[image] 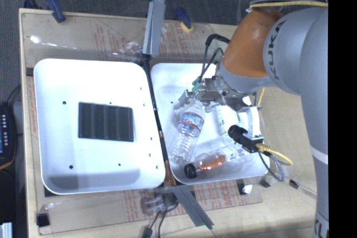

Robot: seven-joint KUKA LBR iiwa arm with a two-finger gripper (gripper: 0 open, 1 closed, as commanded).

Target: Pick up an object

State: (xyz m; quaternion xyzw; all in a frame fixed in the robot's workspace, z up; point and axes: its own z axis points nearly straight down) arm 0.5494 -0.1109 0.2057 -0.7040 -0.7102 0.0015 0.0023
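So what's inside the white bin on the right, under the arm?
The right bin holds a clear water bottle and a darker, black-capped bottle near its front edge. The arm covers the bin's far right part, so anything there is hidden.

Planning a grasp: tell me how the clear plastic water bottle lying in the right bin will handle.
The clear plastic water bottle lies on its side, so it will probably roll if nudged. It looks empty, so likely light, and its thin walls may buckle when squeezed. Smooth plastic could slip.
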